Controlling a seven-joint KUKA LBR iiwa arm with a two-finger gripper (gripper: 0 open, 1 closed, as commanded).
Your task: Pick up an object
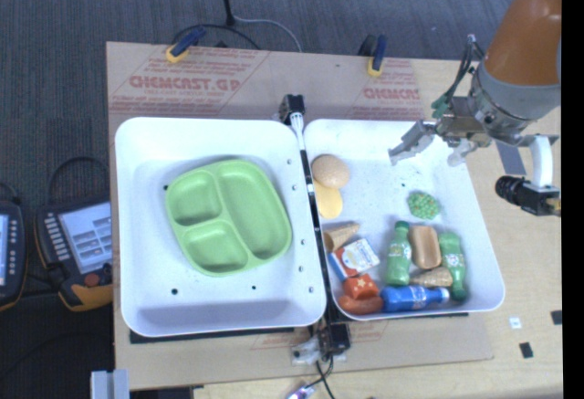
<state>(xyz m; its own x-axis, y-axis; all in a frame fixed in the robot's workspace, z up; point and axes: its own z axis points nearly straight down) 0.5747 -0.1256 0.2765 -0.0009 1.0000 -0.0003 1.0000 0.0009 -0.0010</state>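
The grey two-finger gripper (429,140) hangs over the far edge of the right white bin (365,134), fingers spread apart and holding nothing. The nearest candidate, a small green bumpy ball (422,204), lies toward the bin's near edge from it, alone on bare floor with room all round. The other toys crowd the near edge; the left white bin (137,233) carries a green divided plate (228,216).
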